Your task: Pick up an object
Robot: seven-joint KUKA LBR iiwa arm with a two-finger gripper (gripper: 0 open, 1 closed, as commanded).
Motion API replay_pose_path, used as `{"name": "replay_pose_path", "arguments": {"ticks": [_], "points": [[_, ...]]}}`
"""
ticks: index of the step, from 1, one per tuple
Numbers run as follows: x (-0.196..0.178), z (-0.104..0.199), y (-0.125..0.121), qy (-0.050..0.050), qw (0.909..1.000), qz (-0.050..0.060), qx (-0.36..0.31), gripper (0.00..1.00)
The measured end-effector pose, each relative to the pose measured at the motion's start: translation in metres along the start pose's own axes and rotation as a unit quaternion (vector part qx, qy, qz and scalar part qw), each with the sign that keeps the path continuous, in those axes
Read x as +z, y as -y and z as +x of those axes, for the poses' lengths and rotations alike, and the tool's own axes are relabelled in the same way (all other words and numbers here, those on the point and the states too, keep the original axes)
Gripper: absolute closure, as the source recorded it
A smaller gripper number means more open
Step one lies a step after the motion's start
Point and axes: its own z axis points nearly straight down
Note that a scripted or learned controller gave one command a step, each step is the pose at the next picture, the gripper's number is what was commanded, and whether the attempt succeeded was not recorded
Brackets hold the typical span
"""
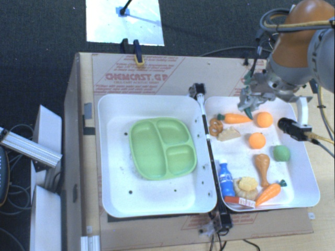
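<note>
The right bin holds several toy foods. At its back lie an orange carrot, a pretzel and a beige piece. Two orange balls and a green ball sit to the right. Nearer the front are a drumstick, a corn piece, a second carrot and a blue bottle. My gripper hangs over the bin's back, just above the right end of the first carrot and left of the upper orange ball.
The left bin holds a green divided plate. A black fitting with a cable juts over the right bin's right side. The arm's body fills the space above the back right corner.
</note>
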Motion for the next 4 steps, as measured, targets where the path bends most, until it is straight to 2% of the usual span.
{"name": "replay_pose_path", "arguments": {"ticks": [1,2,3,4], "points": [[0.024,0.042,-0.018,0.000,1.0000,0.001,0.000,1.00],[0.036,0.052,-0.012,0.000,1.0000,0.001,0.000,1.00],[0.046,-0.057,-0.038,0.001,1.0000,0.001,0.002,1.00],[0.041,0.002,-0.027,0.000,1.0000,0.000,0.000,1.00]]}}
